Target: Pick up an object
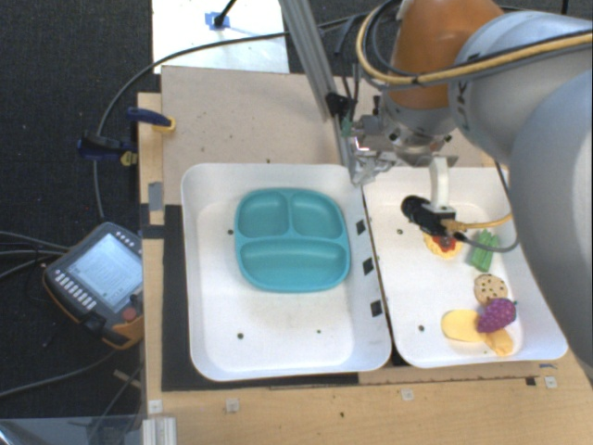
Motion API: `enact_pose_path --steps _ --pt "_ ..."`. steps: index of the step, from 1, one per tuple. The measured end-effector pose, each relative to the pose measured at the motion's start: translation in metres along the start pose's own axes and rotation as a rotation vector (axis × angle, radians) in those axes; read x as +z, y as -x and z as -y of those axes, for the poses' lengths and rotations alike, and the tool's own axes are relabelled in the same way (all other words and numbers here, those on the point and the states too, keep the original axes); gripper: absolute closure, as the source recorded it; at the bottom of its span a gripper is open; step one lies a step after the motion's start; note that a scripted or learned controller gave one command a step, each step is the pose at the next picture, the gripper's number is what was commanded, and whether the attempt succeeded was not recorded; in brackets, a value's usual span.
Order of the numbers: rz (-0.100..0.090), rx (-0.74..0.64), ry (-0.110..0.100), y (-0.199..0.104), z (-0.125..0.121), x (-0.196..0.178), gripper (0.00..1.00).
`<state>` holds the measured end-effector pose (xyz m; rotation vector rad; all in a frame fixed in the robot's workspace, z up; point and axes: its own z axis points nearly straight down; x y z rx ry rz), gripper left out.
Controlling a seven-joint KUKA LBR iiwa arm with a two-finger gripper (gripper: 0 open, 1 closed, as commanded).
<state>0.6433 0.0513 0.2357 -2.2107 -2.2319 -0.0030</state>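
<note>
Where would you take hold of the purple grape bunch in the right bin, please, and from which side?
Probably from straight above, closing across the middle of the purple grape bunch. It lies on top of the yellow piece, with the cookie close beside it, so a low side approach would likely bump those neighbours.

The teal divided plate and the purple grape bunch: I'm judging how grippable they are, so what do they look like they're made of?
The teal divided plate looks like moulded plastic with a smooth matte finish: uniform colour, rounded compartment ridges, soft highlights. The purple grape bunch looks like toy plastic or rubber, with lumpy beads of one flat colour; which of the two is unclear at this distance.
</note>
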Motion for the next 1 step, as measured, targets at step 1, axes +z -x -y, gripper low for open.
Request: enact_pose_path --steps 1 --pt "0.0 0.0 0.001 -0.0577 -0.0039 0.0139 1.0"
